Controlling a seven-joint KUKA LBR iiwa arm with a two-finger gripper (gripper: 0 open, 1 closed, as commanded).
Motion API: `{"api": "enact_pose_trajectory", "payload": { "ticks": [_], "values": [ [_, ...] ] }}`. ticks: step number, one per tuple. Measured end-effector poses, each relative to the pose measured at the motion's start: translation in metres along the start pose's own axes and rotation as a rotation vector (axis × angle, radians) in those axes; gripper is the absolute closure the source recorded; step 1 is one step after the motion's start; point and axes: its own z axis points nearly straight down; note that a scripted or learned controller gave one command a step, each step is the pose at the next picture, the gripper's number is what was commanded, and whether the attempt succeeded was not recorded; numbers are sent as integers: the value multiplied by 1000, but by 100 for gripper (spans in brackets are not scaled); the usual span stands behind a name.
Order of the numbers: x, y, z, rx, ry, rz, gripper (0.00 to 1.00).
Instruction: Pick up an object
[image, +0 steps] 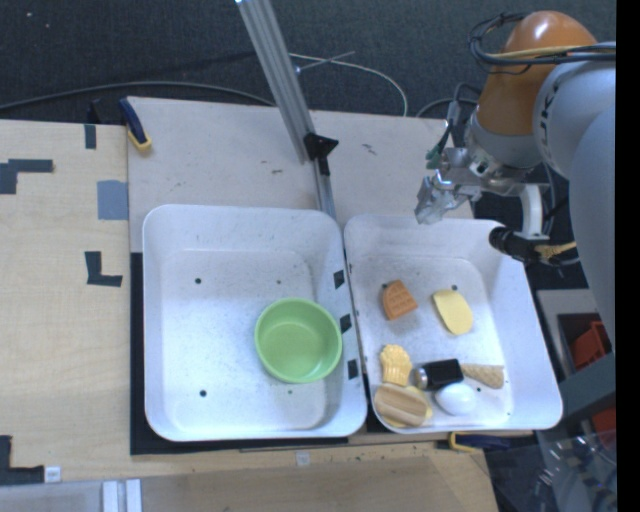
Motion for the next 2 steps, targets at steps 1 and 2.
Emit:
{"api": "enact_pose_trajectory", "payload": {
  "ticks": [1,2],
  "values": [
    [6,4,-45,1,1,0,100],
    [7,4,-69,3,1,0,100]
  ]
}}
